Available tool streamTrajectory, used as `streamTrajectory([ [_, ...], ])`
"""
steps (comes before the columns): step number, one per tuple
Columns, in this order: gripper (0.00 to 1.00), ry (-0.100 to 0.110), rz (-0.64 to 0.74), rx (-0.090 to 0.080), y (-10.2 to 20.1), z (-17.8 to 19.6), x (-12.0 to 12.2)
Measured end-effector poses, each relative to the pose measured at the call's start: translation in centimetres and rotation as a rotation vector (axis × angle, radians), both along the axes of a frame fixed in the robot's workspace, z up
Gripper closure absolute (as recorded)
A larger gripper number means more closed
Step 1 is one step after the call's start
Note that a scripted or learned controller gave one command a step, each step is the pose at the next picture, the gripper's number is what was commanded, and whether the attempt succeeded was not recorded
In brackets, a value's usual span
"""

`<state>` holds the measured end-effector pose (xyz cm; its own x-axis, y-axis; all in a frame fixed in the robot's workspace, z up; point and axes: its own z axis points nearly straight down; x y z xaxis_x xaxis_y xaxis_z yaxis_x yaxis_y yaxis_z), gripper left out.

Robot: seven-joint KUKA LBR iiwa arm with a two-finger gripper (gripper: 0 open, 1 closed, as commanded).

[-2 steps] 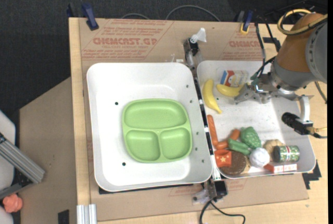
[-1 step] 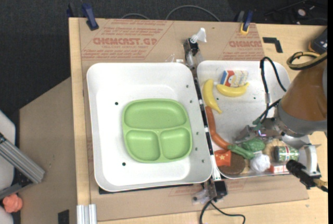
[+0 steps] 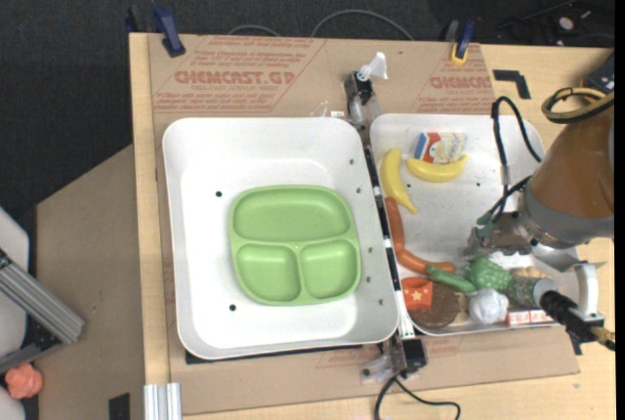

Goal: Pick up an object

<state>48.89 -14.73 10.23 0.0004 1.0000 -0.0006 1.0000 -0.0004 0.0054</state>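
Two shallow white bins sit side by side: the left bin holds one smooth green three-compartment tray; the right bin holds two yellow bananas — curved, one lengthwise, one crosswise — and an orange carrot. The gripper hovers over the near clutter — its grip cannot be told.

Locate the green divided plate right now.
The green divided plate lies in the middle of the left bin, across the divider from the bananas in the right bin.
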Motion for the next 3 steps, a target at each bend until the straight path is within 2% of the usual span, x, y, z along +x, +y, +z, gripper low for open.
streamTrajectory([
  [1, 1.00, -0.010, 0.002, -0.008, -5.5, 8.5, 8.9],
  [2, 0.00, 0.005, 0.001, -0.001, -5.2, 7.9, 8.4],
  [3, 0.00, 0.013, 0.000, 0.004, 0.0, -2.2, 1.6],
])
